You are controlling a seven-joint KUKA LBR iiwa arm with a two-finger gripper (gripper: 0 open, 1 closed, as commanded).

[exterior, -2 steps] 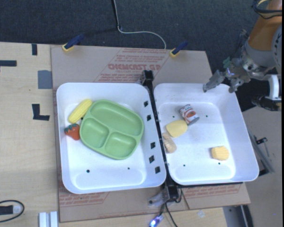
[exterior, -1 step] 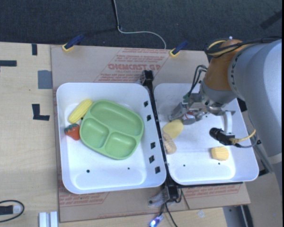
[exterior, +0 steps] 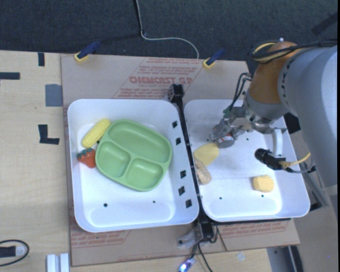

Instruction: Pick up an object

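Hovering low in the right bin (exterior: 294, 205), the gripper (exterior: 225, 136) is just beside a pale yellow toy food piece (exterior: 206, 152); whether its fingers are apart cannot be told.

The piece looks light, stiff and smooth, probably slippery; its long axis runs toward the gripper, so gripping across the narrow middle seems best.

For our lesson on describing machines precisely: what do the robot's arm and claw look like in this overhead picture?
The arm is bulky, rounded and pale grey, with a broad orange band above the wrist. Thin dark cables run alongside the wrist. The claw is a small grey metal assembly with a touch of red. A black cylindrical fitting with a yellowish cable sits below it.
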